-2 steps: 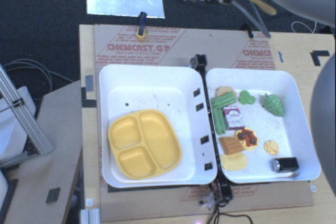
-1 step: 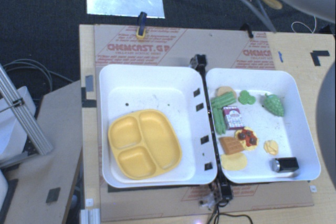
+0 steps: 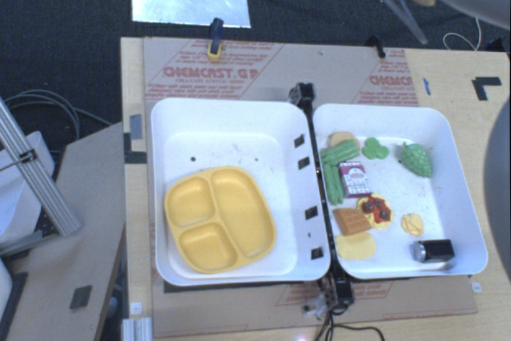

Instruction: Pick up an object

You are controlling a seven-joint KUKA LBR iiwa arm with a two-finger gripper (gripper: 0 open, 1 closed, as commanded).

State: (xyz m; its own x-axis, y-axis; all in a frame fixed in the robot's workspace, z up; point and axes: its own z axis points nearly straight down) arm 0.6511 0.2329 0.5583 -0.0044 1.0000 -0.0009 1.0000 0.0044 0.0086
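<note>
mostly glossy plastic, compartmented yellow tray (image 3: 219,216), bumpy green toy (image 3: 416,159)

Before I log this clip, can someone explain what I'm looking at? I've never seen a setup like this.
This is one fixed camera looking down at a slant on a bench with two shallow white bins side by side. The left bin holds a yellow divided tray. The right bin holds small toy foods: green beans, a green bunch, a pizza slice, a small red-and-white box and a dark can. The grey shape at the right edge is the robot arm, reaching in. Nothing is seen held.
</note>
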